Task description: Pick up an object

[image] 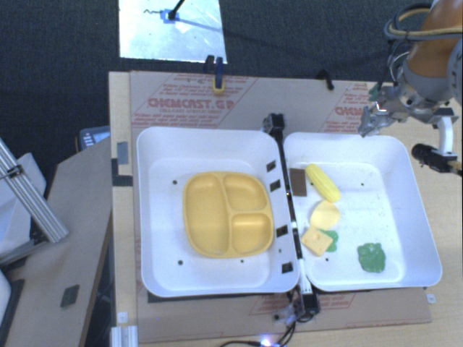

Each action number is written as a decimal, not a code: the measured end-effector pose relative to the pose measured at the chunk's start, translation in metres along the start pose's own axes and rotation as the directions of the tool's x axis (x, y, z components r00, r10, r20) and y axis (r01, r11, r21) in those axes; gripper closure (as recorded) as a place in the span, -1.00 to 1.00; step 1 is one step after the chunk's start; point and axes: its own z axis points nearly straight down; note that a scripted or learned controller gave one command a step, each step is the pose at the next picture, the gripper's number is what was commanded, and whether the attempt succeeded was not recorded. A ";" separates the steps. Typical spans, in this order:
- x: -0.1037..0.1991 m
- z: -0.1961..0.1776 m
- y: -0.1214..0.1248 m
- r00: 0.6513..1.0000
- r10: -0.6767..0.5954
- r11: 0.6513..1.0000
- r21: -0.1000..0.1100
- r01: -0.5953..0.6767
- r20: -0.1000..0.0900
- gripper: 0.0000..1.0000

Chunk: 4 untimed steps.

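End effector (370, 121) above right bin's (418, 194) far rim; finger state cannot be told. Corn (323, 182) nearest below; rounded, may roll from pinch.

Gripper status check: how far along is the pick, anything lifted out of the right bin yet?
Nothing looks picked yet. The gripper hangs above the far rim of the right bin, apart from every item. The corn cob, the yellow pieces and the green toy all lie on the bin floor. Left to do: descend, grasp one, lift.
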 end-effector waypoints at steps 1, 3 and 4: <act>0.014 -0.096 -0.001 1.000 0.000 1.000 0.006 0.000 -0.002 1.00; 0.043 -0.021 -0.035 1.000 0.012 1.000 0.020 -0.012 -0.002 1.00; 0.068 -0.157 0.002 1.000 -0.001 1.000 0.001 0.001 -0.003 1.00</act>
